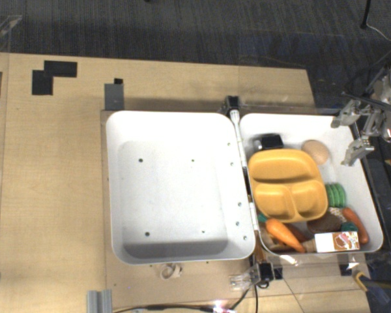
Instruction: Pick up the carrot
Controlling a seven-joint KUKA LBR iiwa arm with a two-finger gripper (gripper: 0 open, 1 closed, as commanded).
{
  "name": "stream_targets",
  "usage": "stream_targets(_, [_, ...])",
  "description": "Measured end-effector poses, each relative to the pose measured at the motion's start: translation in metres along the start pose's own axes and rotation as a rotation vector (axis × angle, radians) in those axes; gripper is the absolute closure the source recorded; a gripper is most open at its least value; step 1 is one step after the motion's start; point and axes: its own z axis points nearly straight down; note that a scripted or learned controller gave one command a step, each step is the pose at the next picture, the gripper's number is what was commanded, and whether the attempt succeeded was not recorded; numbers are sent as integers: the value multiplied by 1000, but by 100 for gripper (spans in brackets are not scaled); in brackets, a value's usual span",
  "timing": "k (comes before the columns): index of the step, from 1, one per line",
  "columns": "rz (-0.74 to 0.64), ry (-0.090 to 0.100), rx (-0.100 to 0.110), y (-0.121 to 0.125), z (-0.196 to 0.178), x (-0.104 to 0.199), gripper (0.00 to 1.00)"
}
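The carrot (283, 234) lies at the near edge of the right bin (371, 194), towards its near left corner, just under the near end of a yellow tray (288, 182), with a white box (337, 241) farther along the same edge. An egg (316, 152) sits towards the far edge. The gripper (360, 134) hovers over the bin's far right corner, fingers apart, holding nothing. This looks like the approach step: next it must cross to the near left corner and descend without catching the tray.
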Motion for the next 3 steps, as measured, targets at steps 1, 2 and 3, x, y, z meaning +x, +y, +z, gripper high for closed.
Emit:
stream_targets(1, [-50,7,-1,-9,51,90,0])
stream_targets(2, [-210,-1,0,48,135,92,0])
stream_targets(3, [-138,-22,27,62,151,72,0])
